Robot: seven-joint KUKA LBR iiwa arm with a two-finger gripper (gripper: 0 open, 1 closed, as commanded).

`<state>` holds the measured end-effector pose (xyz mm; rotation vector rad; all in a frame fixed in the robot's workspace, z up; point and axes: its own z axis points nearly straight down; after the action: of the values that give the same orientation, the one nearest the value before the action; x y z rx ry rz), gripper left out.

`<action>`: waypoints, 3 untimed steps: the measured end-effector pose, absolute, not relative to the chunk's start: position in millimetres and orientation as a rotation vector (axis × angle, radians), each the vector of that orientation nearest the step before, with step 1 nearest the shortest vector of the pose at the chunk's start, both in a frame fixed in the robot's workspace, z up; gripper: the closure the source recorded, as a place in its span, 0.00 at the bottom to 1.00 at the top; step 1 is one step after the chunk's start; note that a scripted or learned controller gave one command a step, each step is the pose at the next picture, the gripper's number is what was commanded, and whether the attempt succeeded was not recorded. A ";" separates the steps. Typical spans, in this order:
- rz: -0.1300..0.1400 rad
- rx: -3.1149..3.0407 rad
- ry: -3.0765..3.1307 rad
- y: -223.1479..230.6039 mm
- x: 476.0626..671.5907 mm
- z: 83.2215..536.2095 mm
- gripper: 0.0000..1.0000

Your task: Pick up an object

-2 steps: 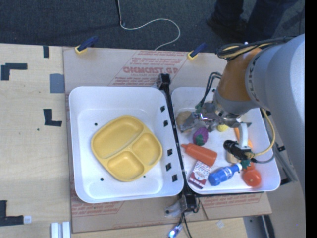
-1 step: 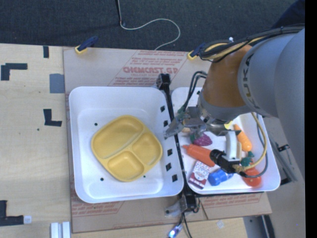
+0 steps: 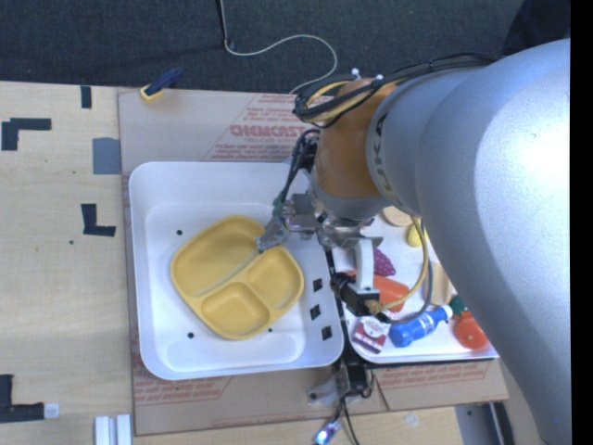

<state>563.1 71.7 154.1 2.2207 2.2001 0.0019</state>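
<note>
A yellow divided plate (image 3: 236, 276) lies in the left white bin (image 3: 153, 248). My gripper (image 3: 271, 239) reaches down from the grey arm with the orange band and sits at the plate's upper right rim, its dark fingertips touching or just over the edge. The right bin (image 3: 435, 358) is mostly hidden under the arm; in it I see a blue bottle (image 3: 415, 327), an orange carrot-like piece (image 3: 389, 292), a purple piece (image 3: 382, 264), a red and white packet (image 3: 371, 335) and a red and green item (image 3: 469, 330).
The bins rest on a cardboard sheet (image 3: 250, 128) over a wooden bench. A white cable (image 3: 278, 44) loops at the back. A yellow and blue clip (image 3: 159, 83) lies at the cardboard's far left corner. The big grey arm covers the right side.
</note>
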 end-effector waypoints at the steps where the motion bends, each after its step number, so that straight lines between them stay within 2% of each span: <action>1: -0.036 2.222 2.171 55.2 561.9 160.4 1.00; 2: -0.039 2.222 2.172 55.1 561.5 169.7 1.00; 3: -0.039 2.222 2.173 55.6 561.4 169.4 0.00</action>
<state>561.4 55.6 169.4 2.2224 2.1733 -0.0391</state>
